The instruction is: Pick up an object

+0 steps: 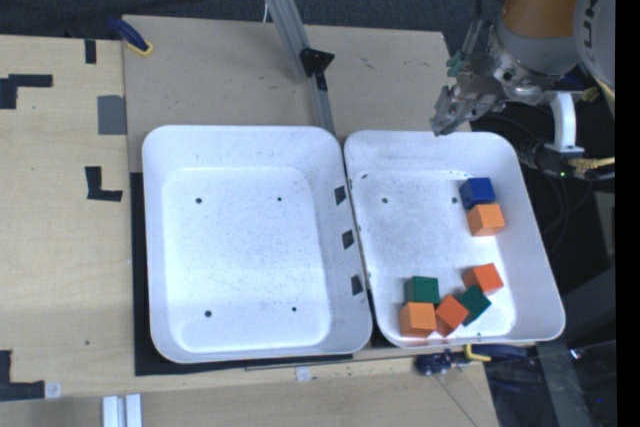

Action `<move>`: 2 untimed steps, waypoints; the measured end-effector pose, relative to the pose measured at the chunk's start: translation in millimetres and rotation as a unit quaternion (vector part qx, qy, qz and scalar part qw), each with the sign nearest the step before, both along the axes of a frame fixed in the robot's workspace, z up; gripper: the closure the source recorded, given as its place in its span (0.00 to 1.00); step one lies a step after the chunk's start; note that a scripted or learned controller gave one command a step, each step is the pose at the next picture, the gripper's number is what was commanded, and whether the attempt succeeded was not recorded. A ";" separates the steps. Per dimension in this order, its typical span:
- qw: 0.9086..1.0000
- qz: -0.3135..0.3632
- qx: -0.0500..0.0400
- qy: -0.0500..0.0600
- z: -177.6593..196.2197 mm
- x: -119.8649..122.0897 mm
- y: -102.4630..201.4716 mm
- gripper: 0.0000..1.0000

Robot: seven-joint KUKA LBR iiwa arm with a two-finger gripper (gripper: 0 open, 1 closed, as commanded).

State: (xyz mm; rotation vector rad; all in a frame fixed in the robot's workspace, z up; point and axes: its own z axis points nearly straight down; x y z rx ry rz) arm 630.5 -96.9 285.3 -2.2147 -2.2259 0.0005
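While the gripper [447,118] hangs over the far rim of the right bin [520,165], its spread cannot be made out. Blue block [477,190] and orange block [486,219] lie apart below; partial letters mark the arm [560,5].

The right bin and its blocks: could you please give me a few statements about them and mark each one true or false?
1. All the blocks lie in the right bin. True.
2. The blue block touches a green block. False: it sits against an orange block, apart from the green ones.
3. The gripper holds an orange block. False: nothing shows between its fingers; it hangs over the right bin's far rim.
4. A cluster of orange and green blocks lies near the bin's near edge. True.
5. The left bin holds the blue block. False: that block is in the right bin.
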 end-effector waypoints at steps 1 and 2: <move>1.000 0.001 0.000 0.000 -1.6 -13.9 53.6 1.00; 1.000 0.001 0.000 0.001 -1.6 -38.2 100.2 1.00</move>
